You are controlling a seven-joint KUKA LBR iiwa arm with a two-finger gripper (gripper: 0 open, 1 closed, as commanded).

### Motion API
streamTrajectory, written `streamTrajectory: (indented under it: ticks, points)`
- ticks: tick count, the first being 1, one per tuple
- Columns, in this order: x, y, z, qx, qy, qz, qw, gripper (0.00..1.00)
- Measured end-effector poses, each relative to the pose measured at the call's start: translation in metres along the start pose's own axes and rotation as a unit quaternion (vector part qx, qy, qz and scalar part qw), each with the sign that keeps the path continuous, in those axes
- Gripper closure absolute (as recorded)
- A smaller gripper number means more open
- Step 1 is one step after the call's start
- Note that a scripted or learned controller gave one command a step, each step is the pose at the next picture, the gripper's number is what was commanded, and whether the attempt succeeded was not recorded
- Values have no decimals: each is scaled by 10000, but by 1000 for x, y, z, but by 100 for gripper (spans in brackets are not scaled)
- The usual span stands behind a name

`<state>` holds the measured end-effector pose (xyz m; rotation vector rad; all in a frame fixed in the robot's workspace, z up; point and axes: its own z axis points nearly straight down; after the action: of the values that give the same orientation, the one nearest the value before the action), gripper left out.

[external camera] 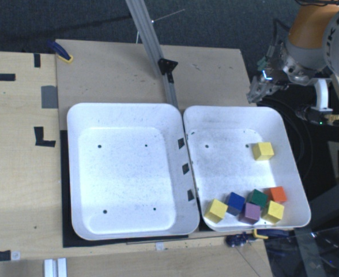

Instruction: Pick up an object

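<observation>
Blocks (251, 205) cluster in the right bin (227, 126); claw (260, 91) hovers beyond its far corner, grip state indiscernible.

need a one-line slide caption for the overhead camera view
Claw hovers beyond the right bin, where seven coloured cubes wait, one yellow cube apart from the rest.

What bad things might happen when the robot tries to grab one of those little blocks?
1. The blue cube, green cube, purple cube, orange cube and two yellow cubes are packed close in the right white bin; fingers may not fit between them or may knock neighbours.
2. That cluster lies near the bin's near rim, so the gripper might bump it.
3. The lone yellow cube looks easier, though it might slide.
</observation>
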<state>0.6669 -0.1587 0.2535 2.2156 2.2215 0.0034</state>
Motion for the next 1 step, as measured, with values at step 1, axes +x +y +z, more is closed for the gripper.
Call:
streamTrajectory:
  ticks: [1]
  points:
    - [1, 1, -19, 14, 7, 5, 10000, 100]
